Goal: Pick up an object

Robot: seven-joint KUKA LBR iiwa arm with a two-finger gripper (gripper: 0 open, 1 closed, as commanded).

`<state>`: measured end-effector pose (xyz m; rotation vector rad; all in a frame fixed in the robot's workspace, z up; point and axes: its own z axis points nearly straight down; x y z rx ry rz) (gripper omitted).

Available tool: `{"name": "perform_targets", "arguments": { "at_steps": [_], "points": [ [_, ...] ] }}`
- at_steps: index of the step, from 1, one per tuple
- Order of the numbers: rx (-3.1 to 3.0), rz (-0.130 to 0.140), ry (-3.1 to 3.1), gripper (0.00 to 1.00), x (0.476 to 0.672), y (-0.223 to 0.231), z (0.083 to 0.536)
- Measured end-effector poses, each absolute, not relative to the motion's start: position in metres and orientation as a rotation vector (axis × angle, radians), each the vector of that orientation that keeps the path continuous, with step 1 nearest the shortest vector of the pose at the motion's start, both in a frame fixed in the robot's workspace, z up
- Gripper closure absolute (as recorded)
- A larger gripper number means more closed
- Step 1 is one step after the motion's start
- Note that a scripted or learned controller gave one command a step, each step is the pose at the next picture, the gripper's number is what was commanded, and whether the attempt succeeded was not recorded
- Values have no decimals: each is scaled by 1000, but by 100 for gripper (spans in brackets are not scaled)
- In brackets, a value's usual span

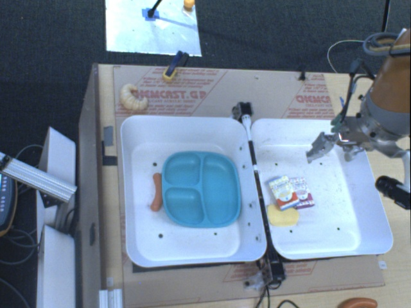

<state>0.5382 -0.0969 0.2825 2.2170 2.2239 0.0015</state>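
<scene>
Your likeliest targets lie in the right bin: a small printed packet resting partly on a flat yellow piece, the two touching near the bin's left wall. The packet's print is too small to read.

Your tool hangs over the upper part of that same bin, well apart from the packet and up-right of it. One grey finger points down-left toward the bin floor; you cannot tell from this angle whether the fingers are spread or closed, and nothing shows between them. The arm behind it is cut off at the right edge, with cables looping above the wrist.

In the left bin you have a blue divided plate in the middle and an orange sausage-shaped piece just beside its left rim. A black strip runs between the two bins.

On the desk behind the bins sit a pale ridged toy and a yellow-and-dark clip.
</scene>
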Motion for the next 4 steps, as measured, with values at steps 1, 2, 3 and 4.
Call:
{"name": "perform_targets", "arguments": {
  "at_steps": [1,2,3,4],
  "points": [
    [2223,-3,2225,0,533,-88,118],
    [2215,15,2222,0,539,-99,92],
    [2207,16,2214,100,540,-101,101],
    [2214,6,2223,100,536,-42,261]
  ]
}}
